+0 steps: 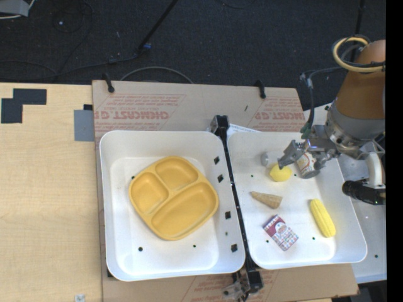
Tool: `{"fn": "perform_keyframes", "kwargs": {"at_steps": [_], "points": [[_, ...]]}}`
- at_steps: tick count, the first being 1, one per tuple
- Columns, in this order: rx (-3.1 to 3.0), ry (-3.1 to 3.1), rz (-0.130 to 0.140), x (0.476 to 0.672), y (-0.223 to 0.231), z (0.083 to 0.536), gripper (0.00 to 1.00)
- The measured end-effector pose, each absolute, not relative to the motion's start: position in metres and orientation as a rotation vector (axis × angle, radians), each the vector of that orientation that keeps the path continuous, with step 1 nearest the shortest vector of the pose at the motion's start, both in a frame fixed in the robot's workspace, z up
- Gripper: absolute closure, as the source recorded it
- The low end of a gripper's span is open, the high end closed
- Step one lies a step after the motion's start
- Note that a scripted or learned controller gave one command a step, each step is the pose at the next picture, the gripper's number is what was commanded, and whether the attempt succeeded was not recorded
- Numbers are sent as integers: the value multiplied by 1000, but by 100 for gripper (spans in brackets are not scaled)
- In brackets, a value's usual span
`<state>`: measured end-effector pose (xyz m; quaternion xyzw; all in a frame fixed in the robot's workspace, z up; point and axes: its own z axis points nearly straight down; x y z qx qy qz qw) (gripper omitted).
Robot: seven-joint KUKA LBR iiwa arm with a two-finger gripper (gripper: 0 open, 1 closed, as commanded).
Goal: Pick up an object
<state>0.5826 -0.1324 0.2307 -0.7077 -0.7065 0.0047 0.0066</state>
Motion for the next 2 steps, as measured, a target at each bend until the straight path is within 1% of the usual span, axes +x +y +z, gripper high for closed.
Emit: {"fn": "perform_keyframes", "kwargs": {"at_steps": [1,2], "points": [[-2219,-2219,3,585,-133,238,0],[-2218,-2217,6,583,-132,195,0]]}}
